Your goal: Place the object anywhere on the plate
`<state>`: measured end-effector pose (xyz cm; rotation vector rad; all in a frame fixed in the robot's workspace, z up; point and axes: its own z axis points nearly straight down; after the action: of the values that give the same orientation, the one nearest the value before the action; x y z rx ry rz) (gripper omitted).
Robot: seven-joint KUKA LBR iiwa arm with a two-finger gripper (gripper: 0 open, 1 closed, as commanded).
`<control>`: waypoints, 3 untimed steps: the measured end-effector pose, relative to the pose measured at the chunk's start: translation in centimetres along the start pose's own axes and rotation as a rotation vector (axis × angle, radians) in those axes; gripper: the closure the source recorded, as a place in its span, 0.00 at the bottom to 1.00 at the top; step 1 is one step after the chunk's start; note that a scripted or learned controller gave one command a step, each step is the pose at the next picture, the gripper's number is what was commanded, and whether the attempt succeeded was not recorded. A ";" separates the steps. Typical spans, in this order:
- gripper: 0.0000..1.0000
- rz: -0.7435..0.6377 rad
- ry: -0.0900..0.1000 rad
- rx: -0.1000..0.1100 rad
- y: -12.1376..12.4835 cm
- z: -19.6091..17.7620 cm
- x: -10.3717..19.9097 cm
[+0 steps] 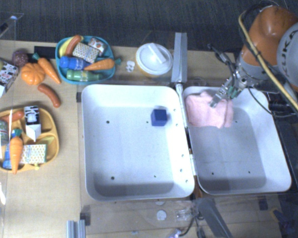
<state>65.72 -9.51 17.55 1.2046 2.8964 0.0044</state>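
A small blue cube (159, 116) lies in the left bin (119, 172), in its upper right part, near the wall shared with the other bin. A pink plate (204, 114) rests in the upper left corner of the right bin (248, 167). My gripper (220, 97) hangs over the plate's upper right edge, reaching in from the right on the grey and orange arm (270, 29). The cube sits well to the left of the gripper, apart from it, and nothing shows in the gripper's hold.
Behind the bins stand a blue bowl of toy food (85, 59) and a white round lid (154, 58). On the bench at left are a yellow tray of toys (24, 139), a toy pumpkin (32, 74) and a sausage (49, 94). Cables (268, 103) trail by the right bin.
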 end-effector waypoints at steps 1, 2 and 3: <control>1.00 -0.006 -0.002 -0.001 0.3 -5.1 0.0; 1.00 -0.407 -0.001 0.000 2.9 -4.3 3.8; 1.00 -0.789 -0.002 -0.002 6.1 -5.4 7.5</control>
<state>64.73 0.05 22.97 -0.0015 3.1334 0.0031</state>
